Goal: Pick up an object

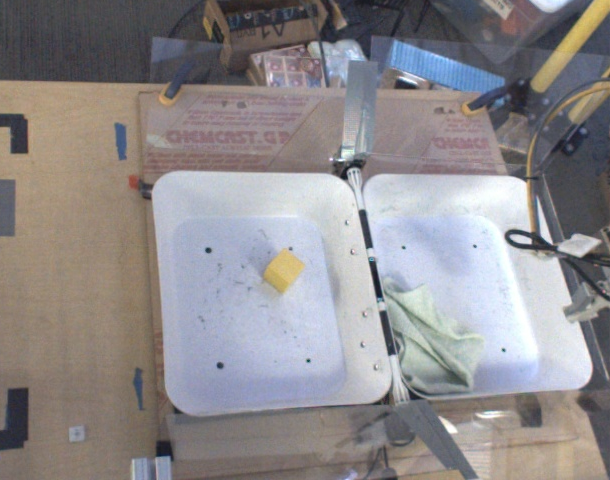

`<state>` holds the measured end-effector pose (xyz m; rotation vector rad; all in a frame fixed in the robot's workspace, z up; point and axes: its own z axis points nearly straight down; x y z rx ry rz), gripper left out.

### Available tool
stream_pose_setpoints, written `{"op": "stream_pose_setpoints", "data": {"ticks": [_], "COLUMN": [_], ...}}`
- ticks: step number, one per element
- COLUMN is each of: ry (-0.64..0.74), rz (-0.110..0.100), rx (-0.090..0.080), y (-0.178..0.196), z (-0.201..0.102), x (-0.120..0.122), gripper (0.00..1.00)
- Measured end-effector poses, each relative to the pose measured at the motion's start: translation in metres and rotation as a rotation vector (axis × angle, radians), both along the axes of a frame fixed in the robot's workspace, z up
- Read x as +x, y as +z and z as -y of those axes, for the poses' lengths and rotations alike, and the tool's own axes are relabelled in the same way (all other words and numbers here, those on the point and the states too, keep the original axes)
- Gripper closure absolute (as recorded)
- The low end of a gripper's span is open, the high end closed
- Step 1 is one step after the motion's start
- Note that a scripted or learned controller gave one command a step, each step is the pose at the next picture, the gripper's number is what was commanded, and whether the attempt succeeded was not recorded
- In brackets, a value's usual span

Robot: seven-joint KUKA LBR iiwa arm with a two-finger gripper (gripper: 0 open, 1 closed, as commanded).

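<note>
Camera view looks down on 2 shallow white bins set side by side on the worktop [65, 268], and nothing in it tells whether the end effector is open or closed, so I cannot say. Since the arm reaches in from the right of this view, places are best given by that approach: the near bin [545, 208] is the first the end effector would cross, and the far bin [165, 268] lies beyond the divider between them. A small yellow block [283, 271] rests near the middle of the far bin, turned at an angle to the bin walls and well apart from every rim. A pale green cloth [432, 338] lies crumpled in the near bin, bunched against the divider and toward the bin's front corner. Either would satisfy the task. The block looks light and stiff, possibly foam or wood, with flat faces that should not slip much; my judgement is that it wants a straight descent from above, with the end effector rotated to close on 2 opposite flat sides. The cloth looks soft and limp and will sag and trail when lifted; a pinch on its highest fold, away from the divider, seems safest. The block is likely the easier pick, though it needs the longer reach.
</note>
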<state>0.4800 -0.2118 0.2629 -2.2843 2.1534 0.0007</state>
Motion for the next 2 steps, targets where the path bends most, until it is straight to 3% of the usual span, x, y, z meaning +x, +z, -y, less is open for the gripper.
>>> {"op": "stream_pose_setpoints", "data": {"ticks": [1,2], "ry": [0.486,0.935], "rz": [0.003,0.006], "rx": [0.0,-0.002], "y": [0.119,0.172], "z": [-0.022,-0.02], "x": [0.0,0.001], "gripper": [1.0,1.0]}}
